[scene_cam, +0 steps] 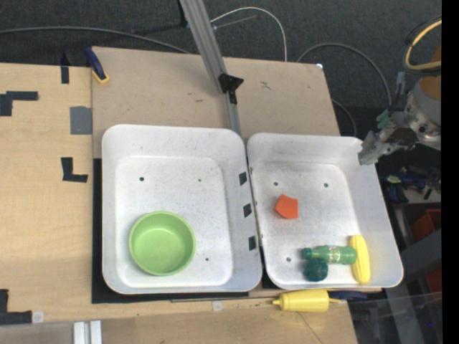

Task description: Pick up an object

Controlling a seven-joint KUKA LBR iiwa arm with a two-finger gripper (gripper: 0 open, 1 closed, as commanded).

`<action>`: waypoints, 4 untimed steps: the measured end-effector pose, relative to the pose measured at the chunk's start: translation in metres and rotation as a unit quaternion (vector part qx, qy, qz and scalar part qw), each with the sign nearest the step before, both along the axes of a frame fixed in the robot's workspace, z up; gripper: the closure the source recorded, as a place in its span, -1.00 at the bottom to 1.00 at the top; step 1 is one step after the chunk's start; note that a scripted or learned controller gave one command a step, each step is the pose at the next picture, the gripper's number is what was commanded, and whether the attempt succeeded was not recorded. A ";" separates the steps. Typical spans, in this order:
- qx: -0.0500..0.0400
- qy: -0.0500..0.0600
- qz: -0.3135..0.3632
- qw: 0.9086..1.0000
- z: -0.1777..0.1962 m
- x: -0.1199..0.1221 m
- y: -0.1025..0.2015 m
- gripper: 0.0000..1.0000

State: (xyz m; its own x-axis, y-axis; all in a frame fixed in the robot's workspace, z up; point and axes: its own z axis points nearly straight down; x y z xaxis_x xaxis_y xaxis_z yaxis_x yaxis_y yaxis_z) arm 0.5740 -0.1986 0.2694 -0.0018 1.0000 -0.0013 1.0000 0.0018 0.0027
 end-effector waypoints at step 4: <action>0.002 0.003 0.003 1.000 -0.010 -0.032 0.211 1.00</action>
State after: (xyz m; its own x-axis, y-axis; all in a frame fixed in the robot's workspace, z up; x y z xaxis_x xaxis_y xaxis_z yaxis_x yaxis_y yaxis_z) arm 0.5419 0.0126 0.2596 -0.0071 1.0000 0.0020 1.0000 0.0071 -0.0028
